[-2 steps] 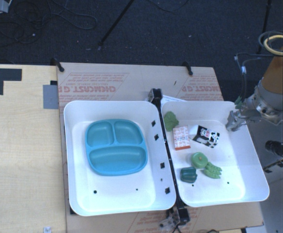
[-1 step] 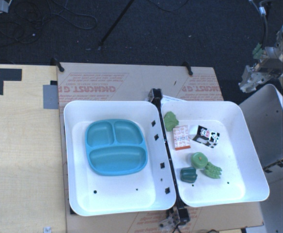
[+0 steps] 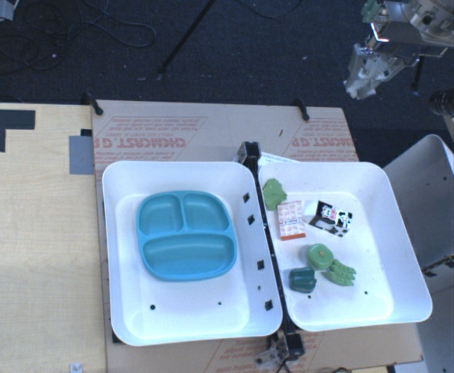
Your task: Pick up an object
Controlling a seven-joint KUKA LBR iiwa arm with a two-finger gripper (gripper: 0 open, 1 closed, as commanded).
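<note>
- The fingers [image 3: 361, 80] hang high over the dark floor beyond the far edge of the counter [image 3: 33, 239], with nothing between them. We cannot tell whether they are spread or pressed together.
- We judge the pick has not begun, since they are well apart from every object and would have to travel toward the near side and descend.
- Nearest to them is the right bin [image 3: 402, 208], which holds all the loose things, so it is the likely source.
- Closest inside it are a black-and-white box [image 3: 332, 217] and a red-and-white packet [image 3: 291, 220] just beside it, both lying flat.
- A leafy green piece [image 3: 274, 193] sits further over, against the wall shared by the two bins, which may crowd a grasp.
- Further from the fingers, a round green toy [image 3: 319, 256] touches a pale green hand-shaped toy [image 3: 340, 272], with a dark green toy [image 3: 302, 280] just beside them. A grasp here could catch two at once.
- Farthest is the left bin [image 3: 114, 208], carrying a blue divided plate [image 3: 186, 235], flat and wide, a poor fit for a pinch.
</note>
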